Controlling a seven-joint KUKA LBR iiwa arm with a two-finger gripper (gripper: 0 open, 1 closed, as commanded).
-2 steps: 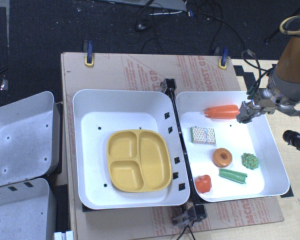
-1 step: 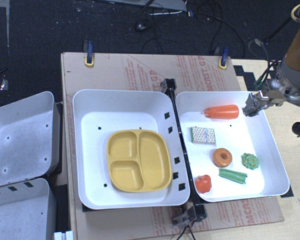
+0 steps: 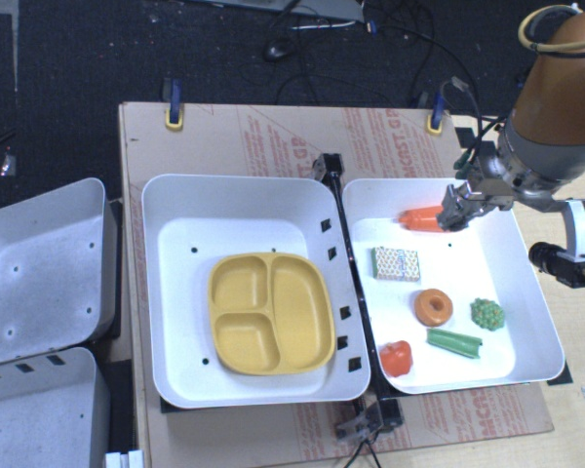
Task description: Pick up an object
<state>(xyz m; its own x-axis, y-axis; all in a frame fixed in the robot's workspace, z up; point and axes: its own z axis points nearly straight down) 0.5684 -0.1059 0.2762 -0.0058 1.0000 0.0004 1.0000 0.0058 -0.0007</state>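
The right bin (image 3: 526, 291) holds several items. An orange carrot (image 3: 419, 219) lies at its back edge, and my gripper (image 3: 458, 209) sits right at the carrot's right end, covering its tip. Below are a small patterned block (image 3: 397, 262), an orange ring-shaped doughnut (image 3: 433, 307), a green broccoli floret (image 3: 487, 313), a green pod (image 3: 454, 342) and a red pepper (image 3: 397, 358).
The left bin (image 3: 175, 213) holds a yellow divided plate (image 3: 271, 312). A black divider (image 3: 349, 281) runs between the bins. Two yellow clamps (image 3: 175, 117) hold the board at the back. Grey trays (image 3: 39, 261) lie off the bench to the left.
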